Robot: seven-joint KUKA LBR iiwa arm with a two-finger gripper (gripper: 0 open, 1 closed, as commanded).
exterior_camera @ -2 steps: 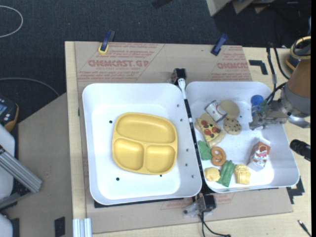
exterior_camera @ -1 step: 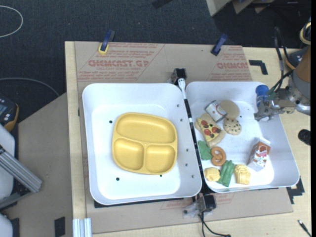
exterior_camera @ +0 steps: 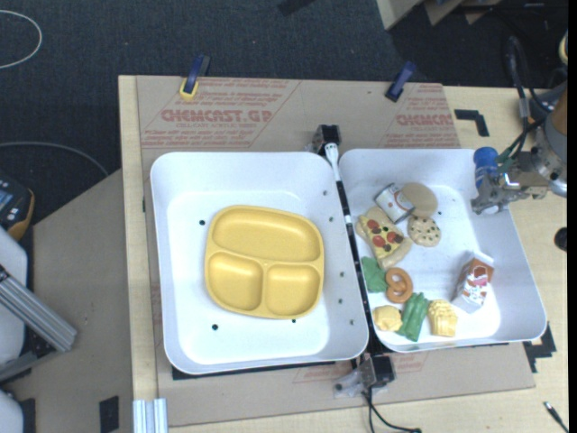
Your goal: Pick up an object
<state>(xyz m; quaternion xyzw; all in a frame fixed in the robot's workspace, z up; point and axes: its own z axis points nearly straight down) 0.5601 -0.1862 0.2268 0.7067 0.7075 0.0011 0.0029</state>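
Looking into the right bin [exterior_camera: 527, 282], you find the toy food gathered toward its left and near parts. A pizza slice [exterior_camera: 383, 237] lies close to the divider, with a chocolate-chip cookie [exterior_camera: 424, 232] just right of it and a tan round piece [exterior_camera: 419, 198] beyond that. A small grey-and-white carton [exterior_camera: 390, 200] sits at the far end of the group, touching the tan piece. Nearer to you, a pretzel [exterior_camera: 398, 284] rests beside a green leafy piece [exterior_camera: 373, 274]; a green pod [exterior_camera: 414, 317], a pale yellow lump [exterior_camera: 387, 317] and a yellow fries-like piece [exterior_camera: 442, 317] line the near wall. A little milk carton [exterior_camera: 474, 283] stands apart on the right.

The gripper [exterior_camera: 489, 204] hangs over the far right corner of that bin, well apart from every item, with nothing between its fingers; you cannot tell from this angle whether they are spread or closed.

The left bin [exterior_camera: 171, 242] holds a yellow divided plate [exterior_camera: 264, 262]. Two clamps [exterior_camera: 193, 77] pin the cardboard sheet [exterior_camera: 297, 111] at the far edge.
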